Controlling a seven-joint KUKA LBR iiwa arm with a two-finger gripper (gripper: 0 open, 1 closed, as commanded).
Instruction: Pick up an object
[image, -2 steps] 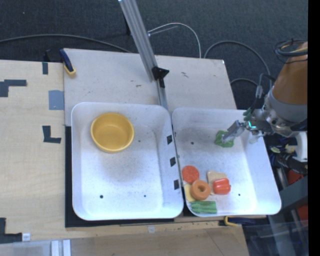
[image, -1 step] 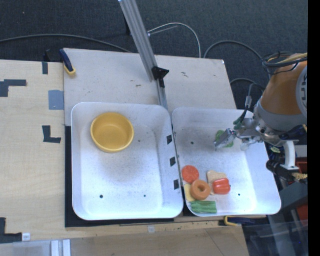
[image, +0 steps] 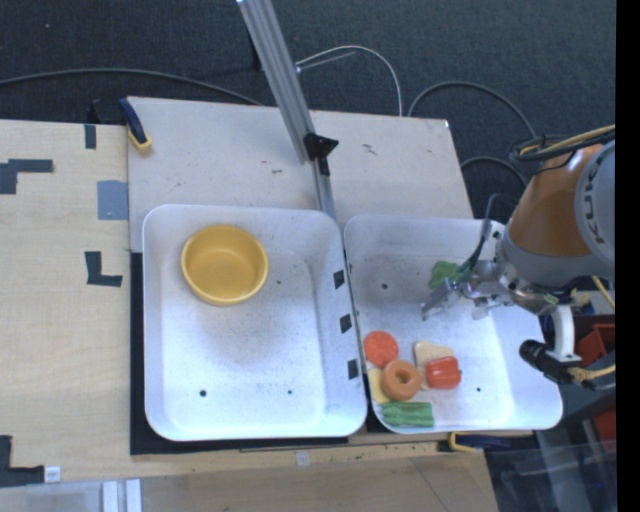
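Over the right bin (image: 520, 400), pincer (image: 452, 293) beside green item (image: 444, 271), toy food (image: 405, 378) nearby

Pale wooden bench (image: 60, 330) on dark carpet floor (image: 480, 50), cables (image: 350, 55) trailing.

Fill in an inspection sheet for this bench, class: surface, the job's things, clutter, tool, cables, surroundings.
Surface: two white bins side by side, left bin and right bin, on a pale board.
Job's things: in the right bin, a green item beside the tool; near the front edge a red-orange round piece, brown ring, red piece and flat green piece.
Clutter: yellow bowl in the left bin.
Tool: tool low over the right bin; finger state unclear.
Cables: grey cables on the dark floor behind.
Surroundings: metal pole, wooden table with tape marks.
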